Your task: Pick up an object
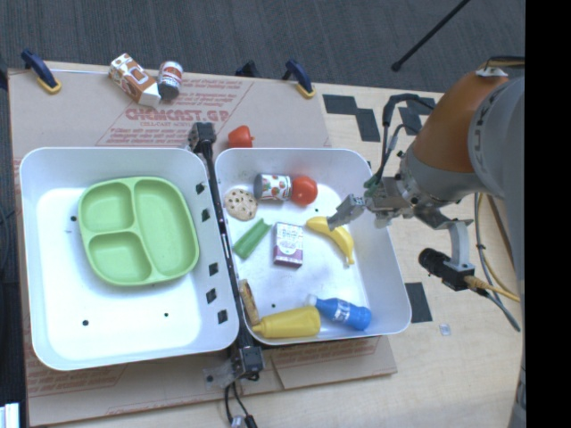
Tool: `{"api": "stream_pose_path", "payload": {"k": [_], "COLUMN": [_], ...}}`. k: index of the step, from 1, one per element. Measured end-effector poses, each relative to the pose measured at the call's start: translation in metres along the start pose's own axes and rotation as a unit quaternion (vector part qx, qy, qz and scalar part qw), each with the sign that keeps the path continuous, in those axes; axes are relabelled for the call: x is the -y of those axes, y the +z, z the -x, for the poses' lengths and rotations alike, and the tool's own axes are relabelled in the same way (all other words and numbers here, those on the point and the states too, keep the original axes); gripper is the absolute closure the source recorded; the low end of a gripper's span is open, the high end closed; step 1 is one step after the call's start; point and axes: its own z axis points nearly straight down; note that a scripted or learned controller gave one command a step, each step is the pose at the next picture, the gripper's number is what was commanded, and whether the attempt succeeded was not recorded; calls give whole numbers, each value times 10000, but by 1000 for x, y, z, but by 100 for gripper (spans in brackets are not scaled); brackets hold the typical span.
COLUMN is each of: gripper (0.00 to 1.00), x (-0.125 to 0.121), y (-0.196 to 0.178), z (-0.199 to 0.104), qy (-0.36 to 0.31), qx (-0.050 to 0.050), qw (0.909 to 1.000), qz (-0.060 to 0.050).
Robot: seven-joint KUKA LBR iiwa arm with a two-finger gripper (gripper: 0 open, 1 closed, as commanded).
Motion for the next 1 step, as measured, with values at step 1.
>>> {"api": "stream_pose_path", "payload": {"k": [1], "gripper": [0], "x": [54], "y": [100], "z": [-20], "qy": [-2], "qx": [-12], "qw": [10000], "qz": [-15]}}
